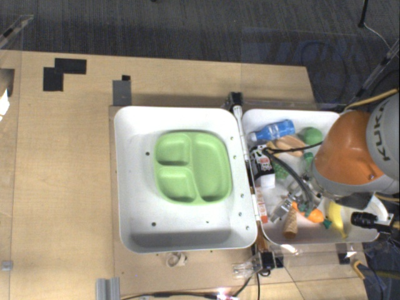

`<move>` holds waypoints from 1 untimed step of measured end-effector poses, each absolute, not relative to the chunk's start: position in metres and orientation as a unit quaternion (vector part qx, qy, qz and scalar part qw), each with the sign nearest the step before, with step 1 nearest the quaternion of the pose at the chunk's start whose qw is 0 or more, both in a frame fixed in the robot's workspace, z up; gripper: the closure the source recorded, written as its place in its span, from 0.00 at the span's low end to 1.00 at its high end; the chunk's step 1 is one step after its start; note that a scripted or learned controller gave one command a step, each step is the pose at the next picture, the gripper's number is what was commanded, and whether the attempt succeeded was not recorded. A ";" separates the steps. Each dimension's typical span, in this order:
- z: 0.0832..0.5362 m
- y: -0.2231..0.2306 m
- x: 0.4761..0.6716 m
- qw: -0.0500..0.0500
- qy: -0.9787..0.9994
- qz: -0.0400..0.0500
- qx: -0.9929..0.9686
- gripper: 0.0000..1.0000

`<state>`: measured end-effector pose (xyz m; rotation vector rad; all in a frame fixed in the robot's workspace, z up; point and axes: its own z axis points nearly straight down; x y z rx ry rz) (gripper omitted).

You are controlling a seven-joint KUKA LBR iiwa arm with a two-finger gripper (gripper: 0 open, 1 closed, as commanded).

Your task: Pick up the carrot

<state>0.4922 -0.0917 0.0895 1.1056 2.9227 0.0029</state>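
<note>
My gripper (294, 200) is low inside the right bin (294, 241), among the things that lie there. It is a small metal part below my orange band (342, 150), and cables cross over it. I cannot tell if it is released or clenched, because it is too small and too mixed with the clutter. I see nothing clearly held by it.

The carrot (314, 216) lies just beside my gripper, on its right side, on the floor of the right bin. It is small and orange, and whether my gripper touches it I cannot tell. Near it on the right lies a yellow thing (336, 219), perhaps a banana. Below my gripper stands a brown cork-like piece (291, 225).

Further up in the same bin, I see a blue bottle (272, 131) lying on its side near the top wall, a green round thing (310, 135) next to it, and a tan wooden piece (290, 144) between them and my wrist.

The left bin (134, 230) stands just beside the right one, their walls touching in the middle. In it lies a green tray (190, 166) with three compartments. Both bins rest on the wooden bench (62, 199).
</note>
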 end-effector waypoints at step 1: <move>0.168 -0.137 0.491 0.008 0.935 0.000 0.355 0.00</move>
